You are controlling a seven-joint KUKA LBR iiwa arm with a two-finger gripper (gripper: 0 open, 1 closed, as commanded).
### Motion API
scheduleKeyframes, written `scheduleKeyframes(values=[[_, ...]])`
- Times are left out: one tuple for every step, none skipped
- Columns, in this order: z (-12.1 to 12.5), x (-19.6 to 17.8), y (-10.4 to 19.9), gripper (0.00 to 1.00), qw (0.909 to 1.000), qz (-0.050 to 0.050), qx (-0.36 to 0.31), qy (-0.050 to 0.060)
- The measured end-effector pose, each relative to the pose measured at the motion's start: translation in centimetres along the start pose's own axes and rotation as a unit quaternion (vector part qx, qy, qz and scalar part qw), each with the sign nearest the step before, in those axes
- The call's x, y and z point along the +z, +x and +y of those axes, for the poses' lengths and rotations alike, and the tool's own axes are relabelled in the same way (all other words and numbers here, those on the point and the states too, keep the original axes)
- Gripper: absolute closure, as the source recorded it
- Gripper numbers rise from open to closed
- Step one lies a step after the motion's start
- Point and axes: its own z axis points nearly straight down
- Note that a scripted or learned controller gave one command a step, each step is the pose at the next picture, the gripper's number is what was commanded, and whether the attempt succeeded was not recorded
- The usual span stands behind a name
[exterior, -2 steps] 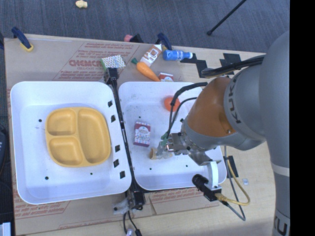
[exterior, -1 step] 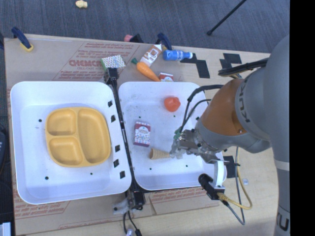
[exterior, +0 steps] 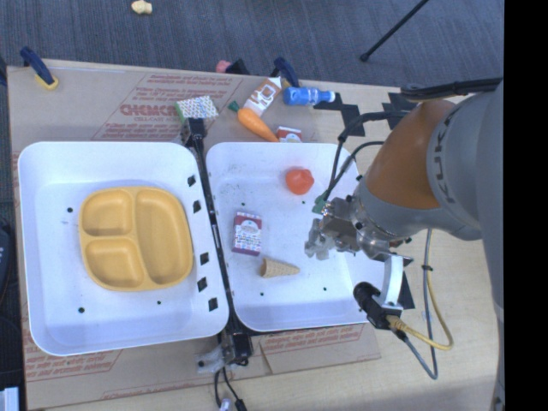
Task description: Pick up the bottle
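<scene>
Overhead slanted view of a cardboard-covered surface bearing 2 shallow white bins side by side.

Left bin: 1 yellow divided plate with 3 compartments, lying flat near the middle.

Right bin: 1 round red item towards the far right part; 1 small red carton near the dividing wall; 1 ice-cream cone lying on its side just in front of the carton, tip pointing right.

Grey arm with orange band reaching in from the right, end effector low over the right-hand part of the right bin, near the cone's tip and below the red item, apart from both. Open or closed state not discernible at this angle; nothing visibly held.

Beyond the far rim of the right bin, outside both bins, on the cardboard: 1 white-and-orange bottle lying tilted; 1 blue bottle on its side just to its right; 1 carrot in front of them; 1 small red-and-white box at the bin's rim; 1 green-patterned block further left. Both bottles well apart from the end effector.

On the dark carpet beyond the surface: 1 small yellow object.
</scene>
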Motion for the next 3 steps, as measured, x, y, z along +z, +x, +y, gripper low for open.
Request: scheduleKeyframes(values=[[-1.2,1.7,3.9,1.00,0.9808,0.000,-0.195,0.001],[-0.7,5.8,2.2,1.00,0.9802,0.000,-0.198,0.001],[-3.4,2.6,11.1,1.00,0.9932,0.000,-0.116,0.000]])
